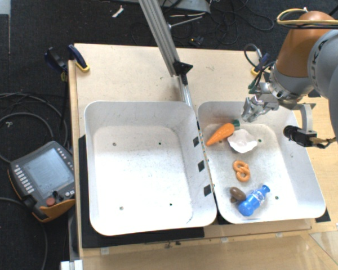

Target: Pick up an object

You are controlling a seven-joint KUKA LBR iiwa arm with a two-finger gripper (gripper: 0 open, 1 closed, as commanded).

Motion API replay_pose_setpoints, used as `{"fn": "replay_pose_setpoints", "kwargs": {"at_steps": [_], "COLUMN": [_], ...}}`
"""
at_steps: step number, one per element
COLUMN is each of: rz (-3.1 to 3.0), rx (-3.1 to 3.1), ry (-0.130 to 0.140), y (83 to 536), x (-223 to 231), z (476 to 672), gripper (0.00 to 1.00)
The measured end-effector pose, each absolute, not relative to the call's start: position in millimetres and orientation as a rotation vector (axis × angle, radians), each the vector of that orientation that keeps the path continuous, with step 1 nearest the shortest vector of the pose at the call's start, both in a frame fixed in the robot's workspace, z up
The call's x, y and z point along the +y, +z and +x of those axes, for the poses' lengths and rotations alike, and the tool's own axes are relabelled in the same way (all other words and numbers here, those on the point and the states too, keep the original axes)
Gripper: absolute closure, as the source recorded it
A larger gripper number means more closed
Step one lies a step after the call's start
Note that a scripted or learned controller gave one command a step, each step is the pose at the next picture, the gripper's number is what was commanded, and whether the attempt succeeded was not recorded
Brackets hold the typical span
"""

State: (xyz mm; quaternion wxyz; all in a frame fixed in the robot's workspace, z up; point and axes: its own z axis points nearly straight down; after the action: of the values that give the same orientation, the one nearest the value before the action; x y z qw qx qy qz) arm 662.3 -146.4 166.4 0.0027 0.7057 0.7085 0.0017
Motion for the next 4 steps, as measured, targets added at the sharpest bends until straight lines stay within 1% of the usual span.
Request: {"fn": "replay_pose_setpoints", "kwargs": {"at_steps": [1, 2, 4], "rz": [2.213, 2.216, 2.212], "rx": [2.221, 2.222, 2.23], "ry": [0.006, 0.003, 0.004], "y": [222.9, 236.9, 253.2], "x": [-143.7, -143.5, -40.6], "z": [654.4, 655.4, 666.8], "gripper": [1.0, 1.0, 1.0]}}
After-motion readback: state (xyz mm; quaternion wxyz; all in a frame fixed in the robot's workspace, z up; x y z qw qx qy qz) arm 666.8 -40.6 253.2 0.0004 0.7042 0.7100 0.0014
